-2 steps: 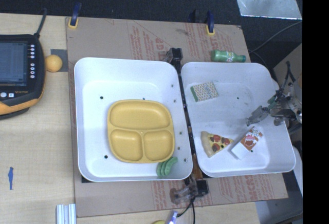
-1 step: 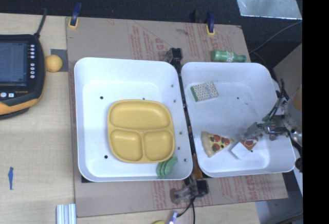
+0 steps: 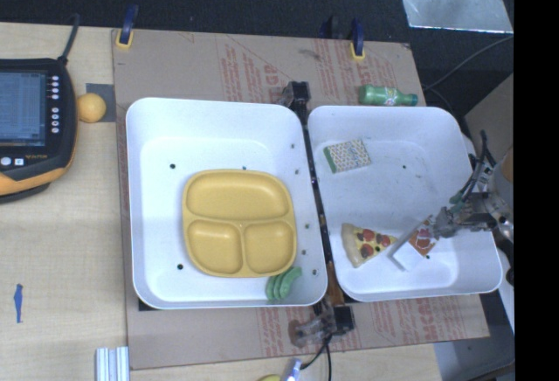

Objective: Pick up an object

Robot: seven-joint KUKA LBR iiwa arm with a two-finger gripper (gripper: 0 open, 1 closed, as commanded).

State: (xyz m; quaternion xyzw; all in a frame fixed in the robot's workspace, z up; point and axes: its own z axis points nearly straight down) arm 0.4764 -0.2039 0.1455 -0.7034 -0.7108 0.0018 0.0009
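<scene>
Right bin grab, claw low over the small red-and-white item

Going left to right: yellow divided tray [image 3: 238, 221] and a green toy [image 3: 283, 283] sit in the left bin [image 3: 148, 121]; the right bin [image 3: 437, 121] has a patterned card [image 3: 348, 155], a pizza slice [image 3: 368, 243], then the small red-and-white item [image 3: 417, 246]. The gripper [image 3: 441, 229] is right at its edge, but can't tell how wide it's open or if it's got anything. I'd centre over the item before closing, clear of the pizza.

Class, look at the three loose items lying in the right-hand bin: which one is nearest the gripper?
The small white and red item, right beside the gripper. The pizza slice lies further left; the green patterned card sits towards the far wall.
</scene>
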